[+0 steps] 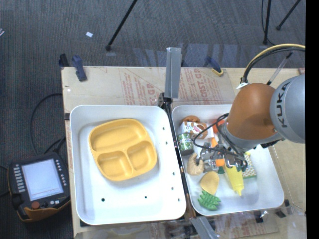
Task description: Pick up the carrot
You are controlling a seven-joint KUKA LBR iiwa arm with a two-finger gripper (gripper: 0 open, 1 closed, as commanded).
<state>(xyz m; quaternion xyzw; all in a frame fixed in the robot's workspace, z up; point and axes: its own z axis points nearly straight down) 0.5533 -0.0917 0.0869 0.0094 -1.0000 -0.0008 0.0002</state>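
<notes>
Orange plastic carrot (215, 152), small and mostly hidden, lies in the right white bin (266, 185), right of centre in the frame, among toy foods beside a yellow bottle (235, 178). Grey two-finger gripper (215, 159) hangs directly over it; its state cannot be told. Judged step: descent to grasp. Next move calls for closing squarely on the carrot. Its long axis appears near vertical in frame; pointing end indeterminate.
</notes>
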